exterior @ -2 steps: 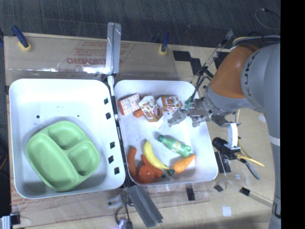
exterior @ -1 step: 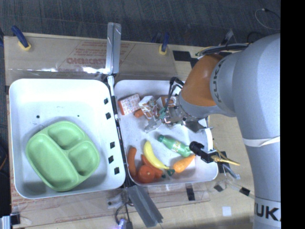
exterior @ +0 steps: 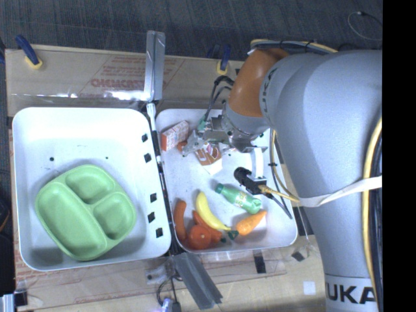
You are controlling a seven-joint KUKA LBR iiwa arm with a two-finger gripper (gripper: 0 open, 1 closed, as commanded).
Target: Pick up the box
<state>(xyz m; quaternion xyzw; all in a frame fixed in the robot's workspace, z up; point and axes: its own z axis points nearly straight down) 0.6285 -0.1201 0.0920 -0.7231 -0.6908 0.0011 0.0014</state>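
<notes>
We see the hand (exterior: 209, 138) low in the right bin's (exterior: 281, 234) far end, but we cannot tell its state. The box (exterior: 173, 135) lies just left of it by the far-left corner, close to the wall, so an approach from the right looks sensible.

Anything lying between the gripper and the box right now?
In the camera view, nothing lies between them: the box sits at the right bin's far left corner, and just bare white floor separates it from the gripper beside it.
</notes>
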